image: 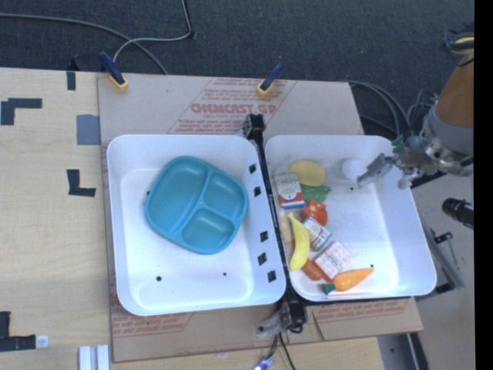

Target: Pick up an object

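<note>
Two white bins are seen side by side. A blue divided plate [197, 204] lies in the left bin [127, 284]. Toy food is heaped along the right bin's [400, 268] left edge: banana [298, 243], carrot [353, 279]. The gripper [385, 170] hangs over the right bin's far right corner.

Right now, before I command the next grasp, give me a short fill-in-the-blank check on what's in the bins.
1. The blue divided plate lies in the ____ bin.
2. The banana is coloured ____.
3. The carrot lies near the right bin's ____ edge.
4. The gripper is over the ____ bin.

Missing words: left; yellow; front; right
</note>
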